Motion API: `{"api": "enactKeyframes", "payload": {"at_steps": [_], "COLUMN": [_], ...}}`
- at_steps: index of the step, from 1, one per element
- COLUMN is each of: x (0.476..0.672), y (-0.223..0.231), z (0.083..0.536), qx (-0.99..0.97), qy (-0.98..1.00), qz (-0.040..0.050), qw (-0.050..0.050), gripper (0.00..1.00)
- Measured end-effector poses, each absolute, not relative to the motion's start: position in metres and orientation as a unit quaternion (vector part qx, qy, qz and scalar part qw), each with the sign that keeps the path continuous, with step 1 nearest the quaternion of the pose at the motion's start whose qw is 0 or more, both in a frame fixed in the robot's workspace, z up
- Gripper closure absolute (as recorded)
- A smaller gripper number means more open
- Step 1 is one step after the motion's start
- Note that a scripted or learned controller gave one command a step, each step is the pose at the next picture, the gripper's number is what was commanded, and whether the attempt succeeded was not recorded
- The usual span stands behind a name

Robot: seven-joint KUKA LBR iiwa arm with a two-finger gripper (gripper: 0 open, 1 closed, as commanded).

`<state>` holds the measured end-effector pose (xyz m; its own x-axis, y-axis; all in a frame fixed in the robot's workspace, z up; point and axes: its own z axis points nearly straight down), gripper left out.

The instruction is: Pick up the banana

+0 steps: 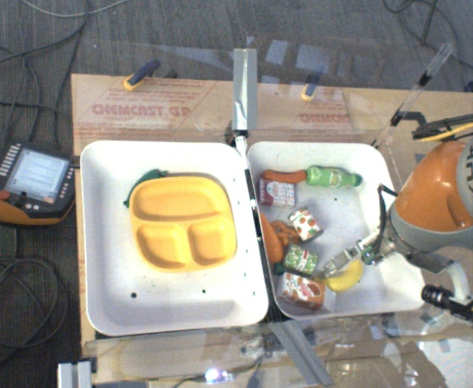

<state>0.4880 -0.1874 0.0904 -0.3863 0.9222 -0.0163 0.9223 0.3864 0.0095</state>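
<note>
Low in the right bin (398, 297), toward its near right part, the banana (347, 278) is seen: a small, curved, smooth yellow piece lying on the white floor of the bin. The gripper (341, 261) is placed just above and against it, its metallic fingers (333, 263) pointing left; whether they are open or closed on the fruit cannot be told, since the tips are small and blurred. Just left of the banana, a green-and-red carton (300, 259) and a red packet (302, 290) are found, with an orange item (275, 238) along the left wall. Farther off, a small patterned box (305, 224), a dark red packet (276, 191), an orange sausage-like shape (285, 175) and a green plastic bottle (331, 176) lying on its side are seen. The left bin (107, 297) is occupied by a yellow three-compartment tray (183, 221), moulded and matte, with something dark green (145, 178) tucked at its far left corner. Both bins are carried by a desk (139, 111) covered with printed cardboard. Grey carpet (74, 47) with loose cables surrounds it, and a handheld controller (27, 184) with a lit screen is lying at the left.
</note>
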Motion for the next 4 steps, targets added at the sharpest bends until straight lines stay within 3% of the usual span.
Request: {"api": "enactKeyframes", "payload": {"at_steps": [1,2,3,4], "x": [0.490,0.490,0.490,0.528], "y": [-0.186,-0.186,-0.175,-0.155], "z": [0.100,0.100,0.090,0.098], "qx": [0.553,0.553,0.712,0.718], "qy": [0.833,0.833,0.702,0.696], "qz": [0.0018,0.0017,0.0034,-0.0028], "qw": [0.010,0.010,0.009,0.001], "gripper": [1.00,0.00,0.00,0.00]}}
